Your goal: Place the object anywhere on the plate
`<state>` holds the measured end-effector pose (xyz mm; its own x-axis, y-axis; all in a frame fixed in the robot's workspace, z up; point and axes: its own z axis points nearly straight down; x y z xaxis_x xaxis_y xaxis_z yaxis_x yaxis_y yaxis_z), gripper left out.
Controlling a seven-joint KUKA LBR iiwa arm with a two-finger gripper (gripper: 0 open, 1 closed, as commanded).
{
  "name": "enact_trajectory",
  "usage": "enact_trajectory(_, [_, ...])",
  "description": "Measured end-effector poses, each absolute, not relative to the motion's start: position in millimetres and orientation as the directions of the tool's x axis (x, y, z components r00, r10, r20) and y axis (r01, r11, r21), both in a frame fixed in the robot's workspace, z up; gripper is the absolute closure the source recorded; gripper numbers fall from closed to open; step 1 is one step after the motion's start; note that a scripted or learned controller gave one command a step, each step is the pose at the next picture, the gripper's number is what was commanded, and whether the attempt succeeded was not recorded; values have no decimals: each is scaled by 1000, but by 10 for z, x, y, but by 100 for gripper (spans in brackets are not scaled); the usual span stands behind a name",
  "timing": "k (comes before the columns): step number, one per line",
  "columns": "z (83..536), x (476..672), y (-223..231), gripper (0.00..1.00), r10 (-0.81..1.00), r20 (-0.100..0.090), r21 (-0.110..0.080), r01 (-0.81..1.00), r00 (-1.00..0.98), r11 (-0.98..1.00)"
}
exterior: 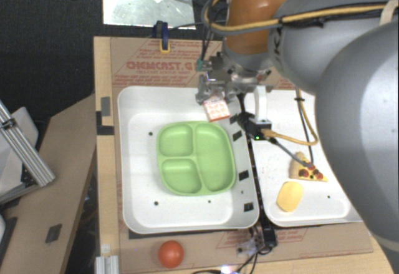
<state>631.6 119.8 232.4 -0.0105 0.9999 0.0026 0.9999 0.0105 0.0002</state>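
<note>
Hovering over the green plate's (196,158) upper right corner, the claw (215,103) grips a small red-and-white object (216,109); the plate lies just below-left.

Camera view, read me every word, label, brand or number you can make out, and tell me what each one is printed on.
"CHEMCAST G...": red print on the brown cardboard sheet behind the two shallow white bins; the arm cuts off the rest.
Smaller red lines above and below that word on the same sheet: too blurred to read.
Red print on the small white-and-red card below the tool: too small to read.
The green divided plastic plate bears no text.
</note>
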Motion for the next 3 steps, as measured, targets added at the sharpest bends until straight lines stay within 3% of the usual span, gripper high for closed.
enact_trajectory(1, [2239, 6126, 1793, 100, 1000, 2, 0, 1000, -10, 10])
enact_trajectory(2, [2157, 6098, 2014, 100, 1000, 1, 0, 1000, -6, 6])
enact_trajectory(3, [2159, 6099, 2006, 0, 1000, 0, 0, 1000, -5, 5])
